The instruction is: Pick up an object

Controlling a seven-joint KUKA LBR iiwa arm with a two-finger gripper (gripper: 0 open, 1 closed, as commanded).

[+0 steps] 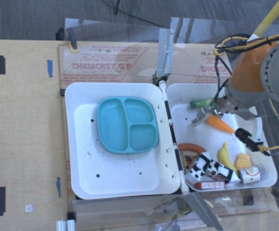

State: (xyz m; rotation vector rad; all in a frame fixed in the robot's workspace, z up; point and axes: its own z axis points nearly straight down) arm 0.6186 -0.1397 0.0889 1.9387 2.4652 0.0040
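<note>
Camera view | left bin (81, 143): teal divided plate (127, 124) | right bin (269, 174): gripper (203, 115) low, fingers spread, nothing held | carrot (220, 123) just beside it, banana (226, 157) nearer front

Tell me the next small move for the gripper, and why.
Probably a short drop onto the toy carrot. The gripper hangs in the right bin just beside the carrot's near end, with nothing seen between its fingers. The green toy vegetable lies close behind, so keep the approach narrow.

Bright, even overhead light; soft shadows, slight blur throughout.
</note>
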